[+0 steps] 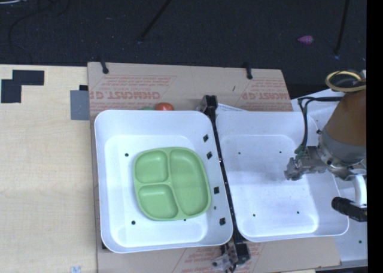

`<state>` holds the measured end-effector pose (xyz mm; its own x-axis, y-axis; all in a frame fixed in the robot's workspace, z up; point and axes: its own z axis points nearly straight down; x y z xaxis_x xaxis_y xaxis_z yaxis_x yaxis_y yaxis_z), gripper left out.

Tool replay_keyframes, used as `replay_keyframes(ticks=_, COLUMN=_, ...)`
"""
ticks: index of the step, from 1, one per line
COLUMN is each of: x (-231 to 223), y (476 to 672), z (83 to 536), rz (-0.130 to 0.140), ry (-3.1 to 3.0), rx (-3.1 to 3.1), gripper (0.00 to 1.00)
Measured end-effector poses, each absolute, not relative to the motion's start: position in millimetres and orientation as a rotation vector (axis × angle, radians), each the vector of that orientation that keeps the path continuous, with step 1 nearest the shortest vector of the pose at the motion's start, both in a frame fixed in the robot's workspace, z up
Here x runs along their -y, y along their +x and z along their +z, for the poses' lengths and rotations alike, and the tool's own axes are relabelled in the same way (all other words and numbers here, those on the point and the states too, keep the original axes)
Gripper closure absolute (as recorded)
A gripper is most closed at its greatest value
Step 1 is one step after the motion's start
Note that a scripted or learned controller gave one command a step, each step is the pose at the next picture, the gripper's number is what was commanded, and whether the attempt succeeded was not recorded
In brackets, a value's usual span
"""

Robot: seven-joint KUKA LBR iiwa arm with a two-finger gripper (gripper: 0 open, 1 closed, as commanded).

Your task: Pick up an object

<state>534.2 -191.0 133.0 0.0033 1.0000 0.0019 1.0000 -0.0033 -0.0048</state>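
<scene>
Gripper low over right bin, near its right edge; finger state unreadable. Only pickable item: green divided plate, centre of left bin. Suggest crossing over, pinching plate rim.

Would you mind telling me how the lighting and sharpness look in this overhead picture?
In the camera view, light is even and soft; the white bins look bright, nearly washed out, the green plate casts faint shadow, the floor beyond the bench is dark, and the gripper is slightly blurred.
</scene>
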Motion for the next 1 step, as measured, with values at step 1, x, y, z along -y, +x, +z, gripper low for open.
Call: replay_keyframes(ticks=1, x=190.3, y=535.9, z=174.7, rz=0.0, ry=-2.22, rx=2.223, gripper=1.0)
